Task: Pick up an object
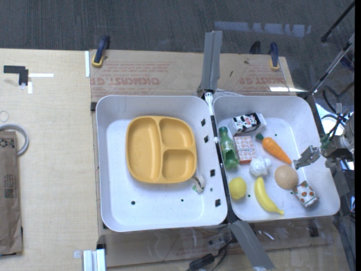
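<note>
A: Where are the things to pick, and why do they lie like that?

B: They are all together in the right bin (318, 130), in the lower right of the frame. An orange carrot (276, 149) lies at a slant near the bin's middle, a brown egg-like ball (286, 177) is just below it, and a yellow banana (266, 196) and a lemon (237, 188) are lower left of that. A green bottle (228, 147), a red carton (245, 149) and a black-and-white carton (247, 122) are closer to the divider. I think they were simply dropped in loose, so the arm has many choices. The left bin (107, 162) carries only a yellow divided plate (161, 149), lying flat.

A: And the end effector?

B: The end effector (307, 157) is at the right edge of the right bin, beside the brown ball and above a small spotted can (306, 195). I see nothing between its fingers. How wide it is open, I cannot tell; it is too small and blurred.
</note>
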